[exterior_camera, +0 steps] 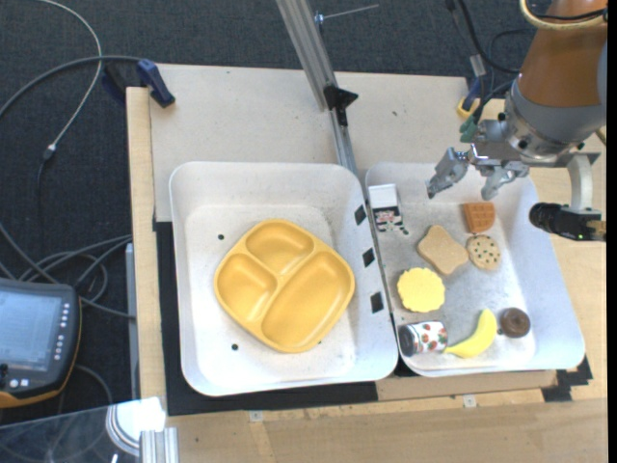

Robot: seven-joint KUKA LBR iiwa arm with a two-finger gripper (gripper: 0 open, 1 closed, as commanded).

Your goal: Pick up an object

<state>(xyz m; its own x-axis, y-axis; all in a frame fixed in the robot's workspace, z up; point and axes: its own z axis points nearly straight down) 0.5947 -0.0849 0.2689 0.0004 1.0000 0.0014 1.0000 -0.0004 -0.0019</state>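
Nearest the camera in the right bin (pixel 559 340), a small can (pixel 424 337) lies on its side touching a banana (pixel 474 336), with a brown donut (pixel 515 322) just beside the banana's far end. Farther from the banana come a yellow round piece (pixel 421 289), a bread slice (pixel 442 249), a cookie (pixel 483 252), a waffle (pixel 477 217) and a white carton (pixel 385 205). Beyond the waffle the end effector (pixel 466 178) hovers with fingers spread, nothing between them; the yellow divided plate (pixel 283 284) sits in the left bin (pixel 193 201).
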